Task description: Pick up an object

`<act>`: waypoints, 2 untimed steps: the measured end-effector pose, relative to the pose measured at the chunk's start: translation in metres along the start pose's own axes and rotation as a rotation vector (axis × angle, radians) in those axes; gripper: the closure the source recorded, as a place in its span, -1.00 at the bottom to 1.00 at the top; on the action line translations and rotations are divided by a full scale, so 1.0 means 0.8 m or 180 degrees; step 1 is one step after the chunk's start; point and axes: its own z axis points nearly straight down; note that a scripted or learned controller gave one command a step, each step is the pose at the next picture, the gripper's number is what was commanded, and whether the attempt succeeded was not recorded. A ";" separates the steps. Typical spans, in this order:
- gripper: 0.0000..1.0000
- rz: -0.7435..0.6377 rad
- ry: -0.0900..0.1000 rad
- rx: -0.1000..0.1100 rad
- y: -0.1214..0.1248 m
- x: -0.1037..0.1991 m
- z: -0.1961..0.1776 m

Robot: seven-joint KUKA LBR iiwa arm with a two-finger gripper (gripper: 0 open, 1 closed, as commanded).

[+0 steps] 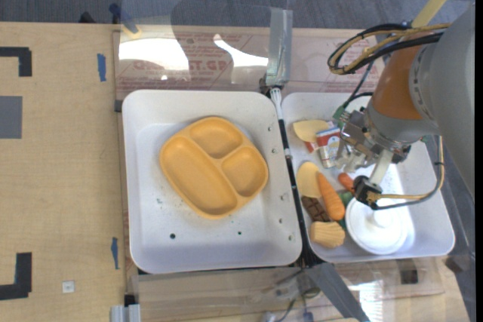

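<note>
Orange plastic, the toy carrot (330,197) lies in the right bin (434,237) between other play food, just beside the gripper (338,154); whether that tool is closed I cannot tell. It looks light, stiff and smooth, so grasp across its middle. Neighbours crowd it closely on the white floor.

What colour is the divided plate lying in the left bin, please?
The divided plate is yellow-orange, seen clearly in the camera view.

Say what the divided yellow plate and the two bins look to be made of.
Divided plate: likely moulded plastic, matte yellow-orange; one piece with soft rounded compartment ridges. Left bin and right bin: probably thin formed plastic, smooth white with slight sheen and rounded, rolled rims.
</note>
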 end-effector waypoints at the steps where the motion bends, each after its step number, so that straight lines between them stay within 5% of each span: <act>1: 1.00 0.1127 -0.0006 0.0018 -0.015 -0.016 0.026; 2: 1.00 0.2599 0.0006 0.0005 -0.032 0.083 -0.089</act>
